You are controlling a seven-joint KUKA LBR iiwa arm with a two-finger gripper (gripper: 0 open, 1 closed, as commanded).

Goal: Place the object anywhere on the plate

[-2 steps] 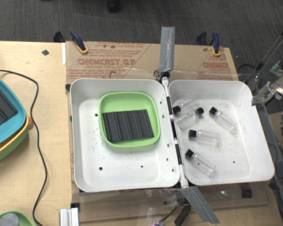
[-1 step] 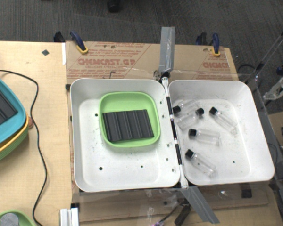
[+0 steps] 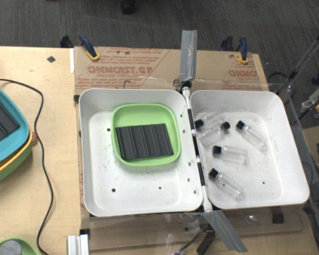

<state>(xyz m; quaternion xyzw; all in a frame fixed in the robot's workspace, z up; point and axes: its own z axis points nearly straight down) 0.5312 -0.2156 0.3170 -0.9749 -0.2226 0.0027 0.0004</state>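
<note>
Nothing's getting picked yet from where I'm standing. The green plate (image 3: 146, 141) is sitting toward the back of the left bin (image 3: 95, 190) with a dark ribbed pad on it. The clear vials (image 3: 231, 154) with black caps are lying scattered mid right bin (image 3: 287, 190), well apart from the plate. My guess: next move means grabbing one vial. Can't tell what the claw's doing.

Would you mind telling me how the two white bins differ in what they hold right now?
The left bin holds one green plate with a dark ribbed slab lying on it; the right bin holds several clear vials with black caps, scattered on their sides. The left bin's load sits toward its far half; the right bin's spreads across the middle. Both bins are shallow, white and side by side.
</note>
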